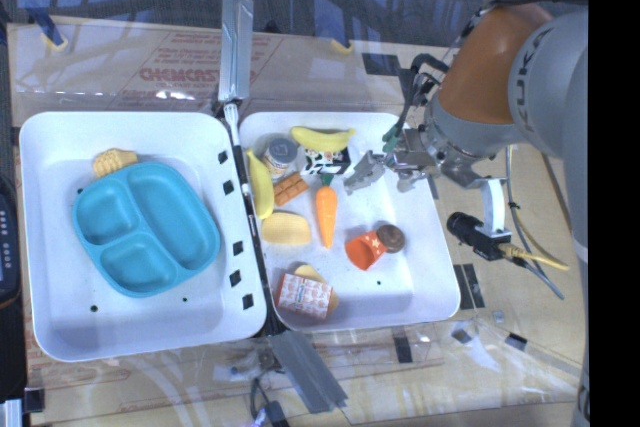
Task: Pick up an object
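Note:
My gripper [366, 173] hangs over the upper right part of the right bin [425, 260], its grey fingers pointing left with nothing visible between them. Just left of it lie a black-and-white toy [325, 163] and a yellow banana [322, 136]. Below it an orange carrot [326, 215] lies upright. An orange cup [364, 250] and a brown ball [389, 237] sit lower right. A second banana [259, 185], a small jar [280, 154], a brown wafer [290, 189], a pale yellow potato shape [285, 229] and a red-and-white box [304, 296] fill the bin's left side.
The left bin [60, 315] holds a blue divided plate [145, 227] and a yellow corn piece [115, 160] at its upper edge. A metal divider [236, 45] rises between the bins at the back.

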`<state>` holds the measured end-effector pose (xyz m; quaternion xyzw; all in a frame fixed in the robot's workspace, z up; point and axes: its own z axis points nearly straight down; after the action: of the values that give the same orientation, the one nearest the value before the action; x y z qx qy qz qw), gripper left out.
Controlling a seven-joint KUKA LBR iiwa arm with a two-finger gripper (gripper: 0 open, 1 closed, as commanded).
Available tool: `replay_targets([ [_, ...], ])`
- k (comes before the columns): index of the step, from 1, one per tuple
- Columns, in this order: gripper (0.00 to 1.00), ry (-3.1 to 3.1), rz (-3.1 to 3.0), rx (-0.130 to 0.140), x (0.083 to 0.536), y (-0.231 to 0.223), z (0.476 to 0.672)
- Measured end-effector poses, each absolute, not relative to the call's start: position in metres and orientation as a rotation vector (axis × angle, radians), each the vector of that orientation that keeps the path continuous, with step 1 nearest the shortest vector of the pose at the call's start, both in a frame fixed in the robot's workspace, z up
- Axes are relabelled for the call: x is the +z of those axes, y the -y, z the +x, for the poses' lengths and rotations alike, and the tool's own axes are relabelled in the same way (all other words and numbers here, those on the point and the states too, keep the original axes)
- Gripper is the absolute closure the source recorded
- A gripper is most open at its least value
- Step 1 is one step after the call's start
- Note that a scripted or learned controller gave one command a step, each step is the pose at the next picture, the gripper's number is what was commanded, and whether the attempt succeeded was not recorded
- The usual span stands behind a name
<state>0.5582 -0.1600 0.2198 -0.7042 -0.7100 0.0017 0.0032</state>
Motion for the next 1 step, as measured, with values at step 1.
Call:
replay_targets([
  [1, 0.0, 2.497, -1.903, 0.001, 0.0911, 0.1528, 0.5915],
])
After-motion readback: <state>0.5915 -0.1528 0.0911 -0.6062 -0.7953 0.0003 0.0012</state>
